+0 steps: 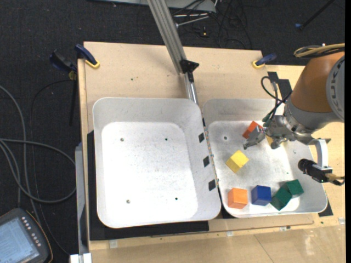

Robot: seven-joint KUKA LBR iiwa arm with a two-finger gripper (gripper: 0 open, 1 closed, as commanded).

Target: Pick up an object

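1. Two shallow white plastic bins sit side by side on a pale wooden bench, seen from above at a slant. The left bin point(145, 160) holds no objects; the right bin point(307, 204) holds several small coloured blocks.
2. A grey robot arm with an orange band point(321, 86) reaches in from the right, its two-finger gripper point(262, 137) low over the upper part of the right bin.
3. A small reddish-orange block point(252, 129) lies just beside the gripper's dark fingers, at their upper left. I cannot tell whether it touches them or sits between them.
4. Whether the fingers are spread or closed cannot be made out; they are small and dark against the bin.
5. Other candidates: a yellow cube point(238, 161) near the bin's middle, and along the near wall an orange cube point(237, 197), a blue cube point(262, 195) and two dark green blocks point(287, 194) touching each other.
6. Judged step: the approach to a grasp on the reddish-orange block, nothing yet lifted.
7. The next move likely calls for centring the fingers around that block, closing firmly, then rising straight up.
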